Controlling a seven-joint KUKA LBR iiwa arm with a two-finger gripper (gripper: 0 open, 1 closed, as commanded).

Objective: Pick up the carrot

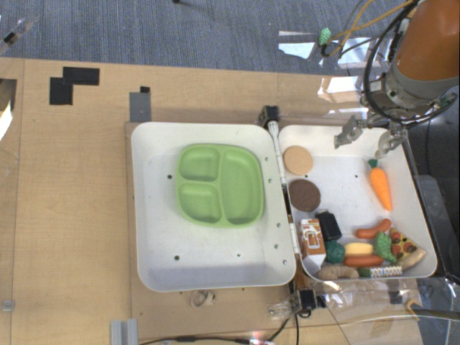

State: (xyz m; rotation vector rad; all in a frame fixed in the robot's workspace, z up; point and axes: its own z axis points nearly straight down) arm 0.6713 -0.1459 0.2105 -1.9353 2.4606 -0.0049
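Observation:
The orange carrot (379, 185) with a small green top lies in the right bin (345, 185), near its right wall, pointing toward the front. My gripper (366, 136) hovers over the bin's far right corner, just above and to the left of the carrot's green end. Its two fingers (348, 132) are spread apart with nothing between them.
A green divided plate (219, 184) sits in the left bin (165, 257). The right bin also holds a tan disc (297, 159), a brown disc (304, 194), and a cluster of toy foods (359, 249) along its front edge. The arm's orange band (430, 27) rises at top right.

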